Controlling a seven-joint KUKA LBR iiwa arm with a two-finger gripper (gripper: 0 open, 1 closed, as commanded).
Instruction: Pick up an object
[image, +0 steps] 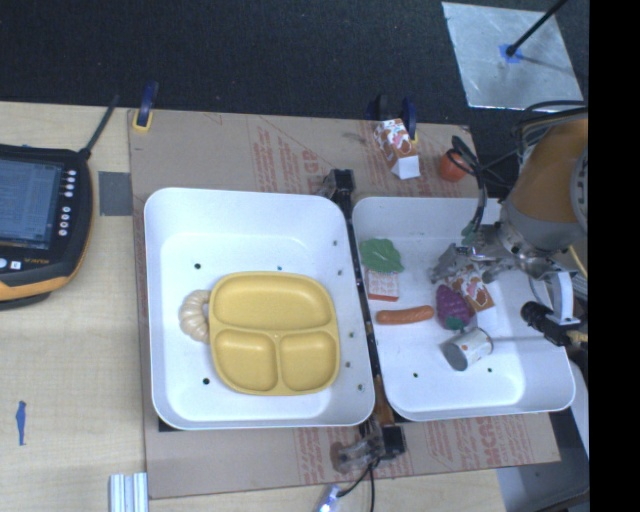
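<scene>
Down at the front of the desk (90, 420), closest to my camera, I am seeing bare wood and a strip of brown cardboard (250, 470) under the bins.

Going from the left, I am looking at a screen box (40, 222) with an orange rim. Next, the left bin (170, 225) is holding a yellow tray (273, 332) with three parts. A pale round shell toy (193, 315) is peeking out, touching the tray's left side.

The right bin (500, 395) is holding the things I could pick. A green piece (381, 254) is lying above a small red and white packet (383, 287). A toy sausage (404, 316) is lying just below that. Purple grapes (455, 305) are sitting near the middle, and a grey cup (468, 348) is lying on its side just below them.

The gripper (470, 262) is hanging low over the bin, just above the grapes. I cannot tell if the jaws are apart or together.

I am thinking the job is just starting. Nothing is lifted yet. Every toy is lying on the bin floor, so the grab and the lift are both left to do.
</scene>
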